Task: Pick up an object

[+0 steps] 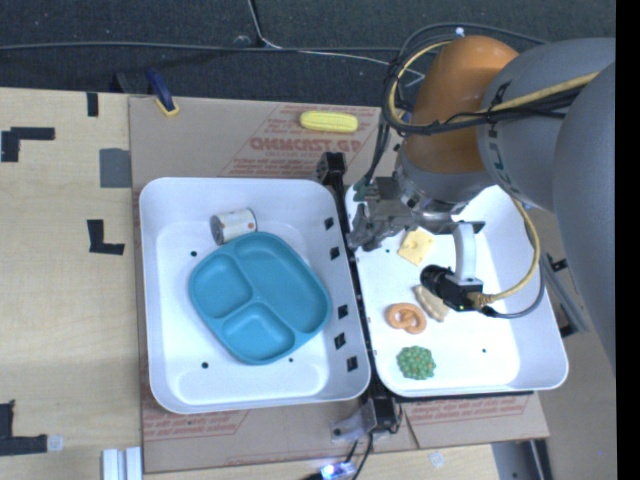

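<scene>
My gripper (372, 223) hangs low over the upper left part of the right bin (530, 368), close to the wall between the two bins. A yellow cheese-like wedge (416, 245) lies just to its right. Below that, on the bin floor, are a brown pretzel-shaped ring (405, 317), a tan bread-like piece (433, 306) and a green knobbly lump (416, 362). I see nothing held in the gripper. The grey arm with its orange band (455, 88) covers the bin's upper right.
The left bin (160, 268) holds a blue divided plate (258, 296) and a small silver can (232, 225) lying above it. A yellow corn-like item (328, 121) rests on the cardboard behind the bins. A cable with a black connector (447, 286) loops over the right bin.
</scene>
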`<state>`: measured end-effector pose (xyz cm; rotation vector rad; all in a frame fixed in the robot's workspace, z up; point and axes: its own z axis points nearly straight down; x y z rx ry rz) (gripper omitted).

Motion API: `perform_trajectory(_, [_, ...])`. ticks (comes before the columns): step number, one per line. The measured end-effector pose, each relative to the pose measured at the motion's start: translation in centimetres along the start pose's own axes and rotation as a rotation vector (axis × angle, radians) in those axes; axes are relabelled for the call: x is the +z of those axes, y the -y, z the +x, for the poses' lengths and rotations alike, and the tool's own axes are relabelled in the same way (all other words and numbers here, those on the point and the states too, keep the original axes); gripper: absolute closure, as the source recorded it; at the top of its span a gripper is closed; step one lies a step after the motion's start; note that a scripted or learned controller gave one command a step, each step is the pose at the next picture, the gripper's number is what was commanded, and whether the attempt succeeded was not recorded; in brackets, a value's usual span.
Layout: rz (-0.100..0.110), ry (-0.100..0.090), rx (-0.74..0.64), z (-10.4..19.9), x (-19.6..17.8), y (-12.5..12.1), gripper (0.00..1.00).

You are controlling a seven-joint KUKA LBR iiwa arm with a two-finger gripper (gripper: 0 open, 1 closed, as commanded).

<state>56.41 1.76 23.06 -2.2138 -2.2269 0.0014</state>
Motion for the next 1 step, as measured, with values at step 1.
perform_trajectory(1, [0.000, -0.001, -0.002, 5.75, -0.51, 0.47, 1.00])
